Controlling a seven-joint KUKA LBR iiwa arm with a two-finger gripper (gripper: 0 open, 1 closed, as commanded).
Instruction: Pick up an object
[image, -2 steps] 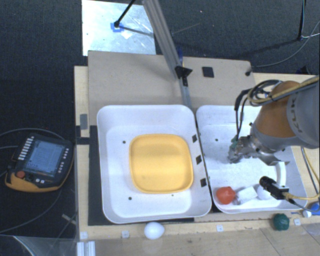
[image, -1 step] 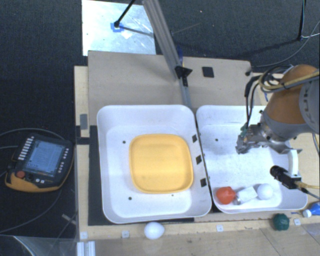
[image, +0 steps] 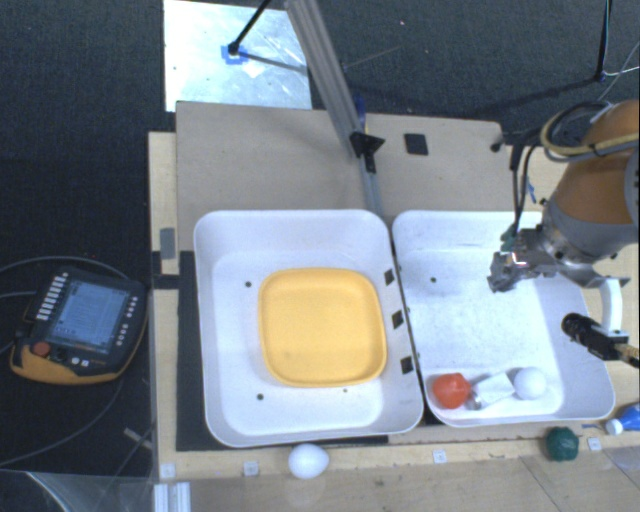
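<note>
A yellow square plate (image: 322, 326) lies in the left bin (image: 225, 250). In the right bin (image: 470, 235), near its front edge, sit a red ball-like object (image: 450, 390) and a white piece with a round knob (image: 518, 384) beside it. My gripper (image: 503, 273) hangs over the right bin's back right part, well above and behind those two objects. I see nothing between its fingers.
A white egg-shaped object (image: 308, 461) and a dark green ball (image: 561, 443) lie on the bench in front of the bins. A teach pendant (image: 78, 322) rests on the floor at left. A grey pole (image: 335, 85) slants over the back board.
</note>
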